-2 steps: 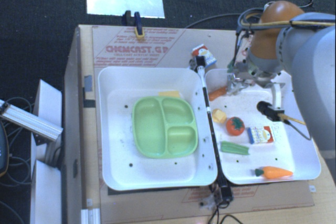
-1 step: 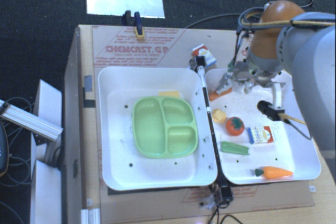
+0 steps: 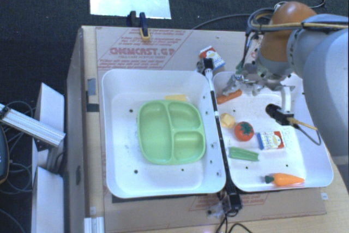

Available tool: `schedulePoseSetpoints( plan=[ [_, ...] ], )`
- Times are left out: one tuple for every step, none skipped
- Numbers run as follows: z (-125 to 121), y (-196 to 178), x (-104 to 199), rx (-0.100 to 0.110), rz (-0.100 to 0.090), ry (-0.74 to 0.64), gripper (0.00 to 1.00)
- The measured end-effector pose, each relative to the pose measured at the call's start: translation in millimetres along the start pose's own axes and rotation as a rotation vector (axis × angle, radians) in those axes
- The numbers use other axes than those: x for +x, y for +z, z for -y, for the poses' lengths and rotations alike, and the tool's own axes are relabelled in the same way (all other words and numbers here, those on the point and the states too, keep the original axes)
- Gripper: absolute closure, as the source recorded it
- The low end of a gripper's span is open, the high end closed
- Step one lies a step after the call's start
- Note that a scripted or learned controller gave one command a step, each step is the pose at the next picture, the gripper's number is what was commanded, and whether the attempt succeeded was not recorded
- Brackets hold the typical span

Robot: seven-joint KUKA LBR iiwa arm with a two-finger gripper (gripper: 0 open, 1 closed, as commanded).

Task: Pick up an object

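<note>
- My end effector (image 3: 238,82) hangs low over the far-left corner of the right bin (image 3: 313,158), reaching in from the right side of the view.
- State of the end effector: cannot tell whether it is apart or together; the metal parts merge against the white bin floor at this slant.
- Nothing visibly held.
- Nearest candidate: a short orange toy piece (image 3: 229,97), lying flat on the bin floor. It sits just beside the end effector, toward the near-left, and close to the wall shared with the left bin (image 3: 120,117).
- Long axis of the orange piece: roughly left-right in the view, right end tipped slightly toward the far side.
- Judgement: only a small shift toward the near-left should be needed, then a descent. The closing direction should cross that long axis.
- Risk, as I read it: the shared wall crowds the left end of the piece, so a grasp nearer its right half looks safer.
- Other options lie farther toward the near side: a yellow piece (image 3: 227,120), a toy tomato (image 3: 244,131), and a small carton (image 3: 271,140).
</note>
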State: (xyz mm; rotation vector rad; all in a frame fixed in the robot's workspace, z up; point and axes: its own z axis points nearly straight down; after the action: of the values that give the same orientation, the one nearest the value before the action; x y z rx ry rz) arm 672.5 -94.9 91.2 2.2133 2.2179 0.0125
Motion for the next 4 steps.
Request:
schedulePoseSetpoints(
  plan=[
    [-1.8, -11.9, 0.6, -0.005, 0.0, -0.002, 1.0],
    [-1.7, -11.7, 0.6, -0.005, 0.0, -0.003, 0.0],
    [3.7, 6.3, -3.9, 0.01, 0.001, 0.001, 0.0],
    [2.4, -5.2, -3.9, 0.007, 0.001, 0.0, 1.0]
  ],
)
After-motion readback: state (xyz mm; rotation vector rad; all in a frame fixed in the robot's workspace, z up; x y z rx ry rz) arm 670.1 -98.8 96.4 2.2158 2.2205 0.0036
